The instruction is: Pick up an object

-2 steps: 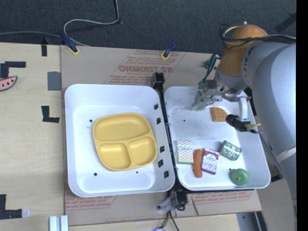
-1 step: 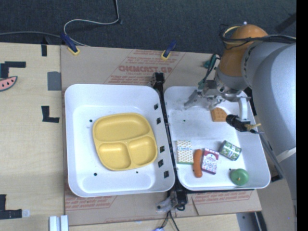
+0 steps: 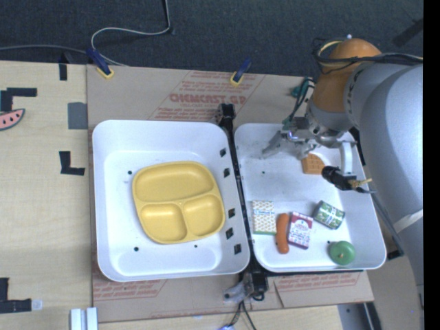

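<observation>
Objects for picking lie in the right bin (image 3: 256, 158). Closest to my pincer (image 3: 278, 143): a small orange-tan piece (image 3: 313, 163), just to its right and a little nearer the camera, beside my wrist hardware; I cannot tell whether it touches. The rest sit in a row well below the pincer, toward the near wall of the bin: a pale patterned packet (image 3: 263, 217), an orange carrot-like piece (image 3: 282, 233) touching or just beside it, a pink-and-white carton (image 3: 300, 229) right of that, a green-labelled can (image 3: 329, 214) on its side, and a green round fruit (image 3: 342, 252) in the near right corner.

My pincer is low over the far left part of the right bin, fingers pointing left toward the divider. Nothing visible between the fingers. Whether they stand wide or narrow I cannot tell; the tips blur against the white floor.

Left bin (image 3: 110, 184), across the divider from the pincer: one yellow sectioned plate (image 3: 179, 201), three compartments, roughly centred.

Both bins rest on a cardboard sheet (image 3: 137, 95) on the table (image 3: 41, 205).
</observation>
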Robot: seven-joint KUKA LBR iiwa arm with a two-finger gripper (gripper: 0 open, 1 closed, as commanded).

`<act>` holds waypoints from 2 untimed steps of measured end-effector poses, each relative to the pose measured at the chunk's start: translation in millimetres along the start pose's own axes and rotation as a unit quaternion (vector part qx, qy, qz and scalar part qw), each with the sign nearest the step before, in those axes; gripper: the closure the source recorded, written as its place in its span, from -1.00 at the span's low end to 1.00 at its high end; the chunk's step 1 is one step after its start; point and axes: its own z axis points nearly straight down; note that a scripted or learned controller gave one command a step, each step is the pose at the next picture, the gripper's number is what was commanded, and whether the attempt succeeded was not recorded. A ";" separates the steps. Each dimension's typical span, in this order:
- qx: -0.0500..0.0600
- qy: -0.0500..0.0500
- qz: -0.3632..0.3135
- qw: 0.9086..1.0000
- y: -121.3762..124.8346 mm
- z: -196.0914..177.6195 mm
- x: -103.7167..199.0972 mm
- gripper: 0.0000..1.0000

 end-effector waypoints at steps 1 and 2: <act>-0.001 -0.001 -0.001 1.000 0.5 -10.3 0.0 1.00; 0.000 -0.001 -0.001 1.000 0.4 -10.1 -0.1 -1.00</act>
